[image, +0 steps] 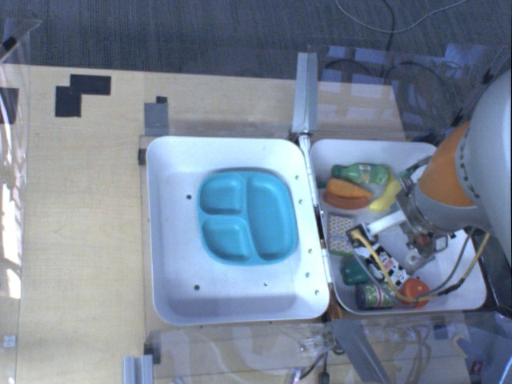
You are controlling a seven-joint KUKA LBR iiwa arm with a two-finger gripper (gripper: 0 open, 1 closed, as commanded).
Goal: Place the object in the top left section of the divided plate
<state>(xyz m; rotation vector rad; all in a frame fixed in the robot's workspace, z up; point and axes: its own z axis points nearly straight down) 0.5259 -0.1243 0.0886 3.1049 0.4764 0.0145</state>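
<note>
Gripper (418, 246) over right bin (360, 150); divided plate (272, 214) large section rightward.

My arm (494, 126) enters from the right; orange band (445, 174) above the wrist (436, 211); my gripper (418, 246) points downward.

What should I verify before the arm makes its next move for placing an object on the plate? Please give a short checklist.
1. The blue divided plate lies flat in the left bin: ok.
2. Its top left section has nothing in it: ok.
3. The gripper is over the right bin, not over the plate: ok for picking, not ok for placing.
4. An object is held in the gripper: cannot tell.
5. Objects to pick lie in the right bin, such as the green bottle, the orange object and the yellow banana: ok.
</note>
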